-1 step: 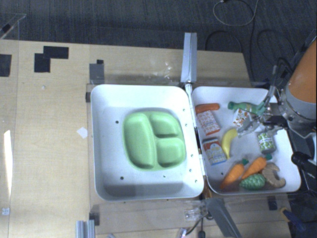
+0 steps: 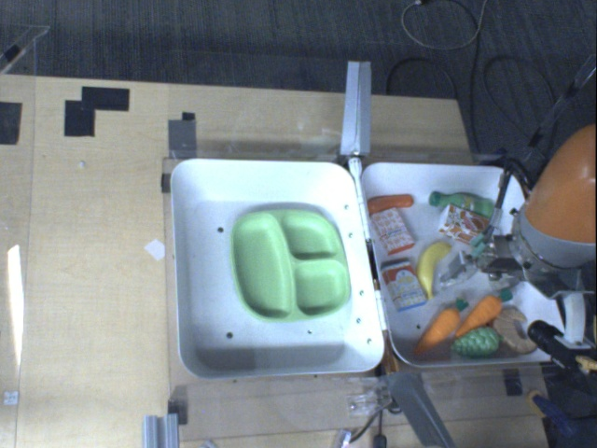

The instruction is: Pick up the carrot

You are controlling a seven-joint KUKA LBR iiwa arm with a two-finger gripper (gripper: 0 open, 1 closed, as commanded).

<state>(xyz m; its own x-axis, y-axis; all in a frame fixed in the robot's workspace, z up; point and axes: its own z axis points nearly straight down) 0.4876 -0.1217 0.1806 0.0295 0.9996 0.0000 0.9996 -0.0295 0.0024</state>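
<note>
A pale wooden tabletop (image 2: 93,250) stands against dark carpet and carries two shallow white bins side by side. The left white bin (image 2: 201,325) holds a light green plastic plate with three compartments (image 2: 289,264). The right white bin (image 2: 396,348) is crowded with small things.

The orange tapered toy carrot (image 2: 480,313) lies near the front edge of the right bin, slanting with its thick end up and to the right. A second orange tapered piece (image 2: 437,329), much like it, lies just to its left, and I cannot tell whether the two touch. A green knobbly lump (image 2: 476,342) sits just in front of the carrot, a brownish rounded piece (image 2: 511,329) is close on its right, and a yellow toy banana (image 2: 429,267) lies further back.

The grey two-finger gripper (image 2: 478,258) hangs above the bin behind the carrot, and nothing of the carrot is in it. Its metal parts blur together, so I cannot tell whether it is open or closed.

The carrot looks like a moulded toy: probably light, stiff, and smooth enough to slip. Because it tapers, a squeeze near the thin tip could push it out. The thicker middle, gripped across the width, seems the safest hold, though the neighbours leave little room on either side.
</note>
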